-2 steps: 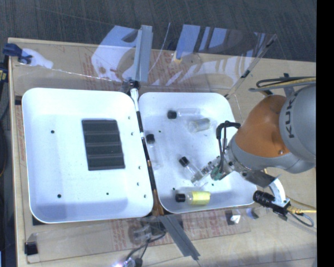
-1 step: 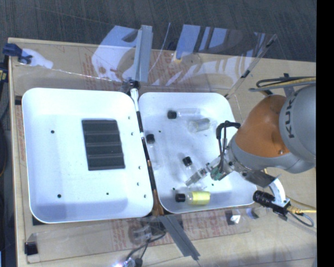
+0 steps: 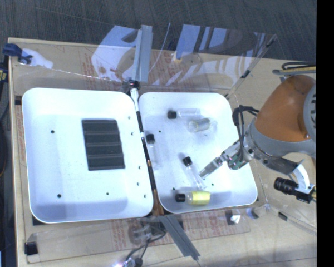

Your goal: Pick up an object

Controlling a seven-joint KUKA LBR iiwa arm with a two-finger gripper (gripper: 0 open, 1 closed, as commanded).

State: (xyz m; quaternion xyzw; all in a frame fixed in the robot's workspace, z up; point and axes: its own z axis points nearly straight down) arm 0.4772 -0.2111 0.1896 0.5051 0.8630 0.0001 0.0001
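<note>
Near edge of right bin: a small yellow cylindrical vial with a black cap (image 3: 193,197) lies on its side close to the front wall of the right white bin (image 3: 242,196), long axis running left to right along that wall.
Middle of right bin: a clear plastic vial with a black cap (image 3: 190,168) lies at a slant, cap toward the bin's centre, body pointing at the front-right.
Gripper: the slim grey two-finger gripper (image 3: 205,172) reaches in from the right wall, tip low over the bin floor just beside the clear vial's lower end; whether its fingers are parted or closed I cannot tell.
Key relation: the clear vial lies just left of the tip; the yellow vial lies nearer the front wall, below the tip, its axis crossing the gripper's line of reach.
Left wall of right bin: another small black-capped clear vial (image 3: 151,140).
Far part of right bin: a black-capped clear vial (image 3: 181,114) and a crumpled clear piece (image 3: 199,125).
Left bin: a dark ribbed rectangular block (image 3: 103,144) rests near the centre of the left white bin (image 3: 39,149).
Judgement: nothing appears lifted; the clear vial is probably the closest candidate.
</note>
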